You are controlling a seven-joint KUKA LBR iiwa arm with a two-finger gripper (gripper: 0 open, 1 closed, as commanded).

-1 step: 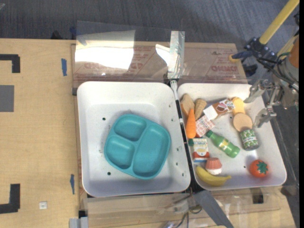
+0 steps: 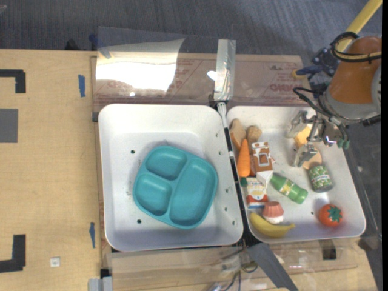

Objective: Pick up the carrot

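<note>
The carrot [image 2: 244,157] is orange and lies lengthwise along the left wall of the right bin [image 2: 354,190], its tip pointing toward the front. My gripper [image 2: 301,140] hovers over the back right part of that bin, well to the right of the carrot and apart from it. It stands open, with its two metal fingers [image 2: 296,123] pointing left. A small yellow-orange piece [image 2: 304,134] shows just under the gripper; I cannot tell whether it touches it.
Around the carrot lie two brown potato-like pieces [image 2: 237,128], a small carton [image 2: 262,155] and a white packet [image 2: 256,193]. A green bottle [image 2: 289,188], pea can [image 2: 319,177], tomato [image 2: 330,215] and banana [image 2: 270,226] share that bin. The left bin [image 2: 115,132] holds a teal divided plate [image 2: 176,187].
</note>
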